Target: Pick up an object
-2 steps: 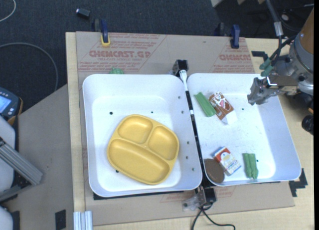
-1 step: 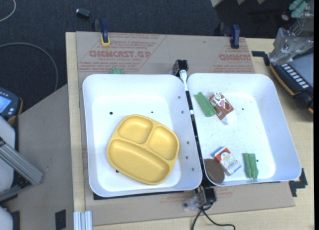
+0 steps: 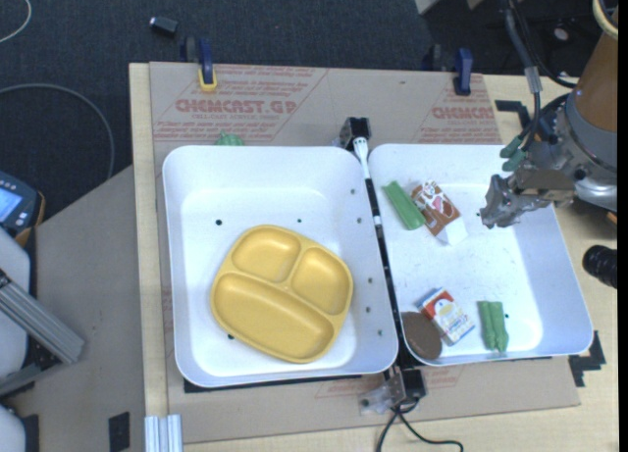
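Observation:
My gripper hangs over the right bin, near its upper right part, with the grey arm reaching in from the right. Nothing shows between its fingers. In the right bin lie a green stick, a brown and white packet to the gripper's left, a small red and white box, a brown disc and a second green piece near the front. A yellow divided tray fills the middle of the left bin.
The two white bins sit side by side on a brown board held by blue clamps at the back. A black cable runs along the seam between the bins. Bare white floor lies below the gripper.

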Motion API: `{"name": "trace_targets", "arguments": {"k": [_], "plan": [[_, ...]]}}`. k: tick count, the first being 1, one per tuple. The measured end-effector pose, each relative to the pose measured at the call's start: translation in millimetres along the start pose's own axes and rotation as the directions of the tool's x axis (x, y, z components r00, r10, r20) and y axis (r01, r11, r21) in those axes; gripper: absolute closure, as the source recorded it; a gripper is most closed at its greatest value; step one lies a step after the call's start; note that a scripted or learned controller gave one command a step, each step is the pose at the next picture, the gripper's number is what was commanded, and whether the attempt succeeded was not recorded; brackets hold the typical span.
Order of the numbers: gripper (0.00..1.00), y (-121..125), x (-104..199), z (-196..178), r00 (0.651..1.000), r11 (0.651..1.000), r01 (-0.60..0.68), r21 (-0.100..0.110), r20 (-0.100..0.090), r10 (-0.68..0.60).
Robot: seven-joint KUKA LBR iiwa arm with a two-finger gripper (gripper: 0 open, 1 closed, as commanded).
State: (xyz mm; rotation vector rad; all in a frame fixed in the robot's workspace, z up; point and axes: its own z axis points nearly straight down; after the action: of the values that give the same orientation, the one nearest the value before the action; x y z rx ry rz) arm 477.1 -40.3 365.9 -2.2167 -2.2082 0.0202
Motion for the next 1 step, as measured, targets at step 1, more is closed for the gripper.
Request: {"name": "trace_targets", "arguments": {"k": [1], "plan": [[1.00, -0.2, 80.4, -155.8, 1.000, 0.999, 0.015, -0.038, -0.004, -0.015]]}}
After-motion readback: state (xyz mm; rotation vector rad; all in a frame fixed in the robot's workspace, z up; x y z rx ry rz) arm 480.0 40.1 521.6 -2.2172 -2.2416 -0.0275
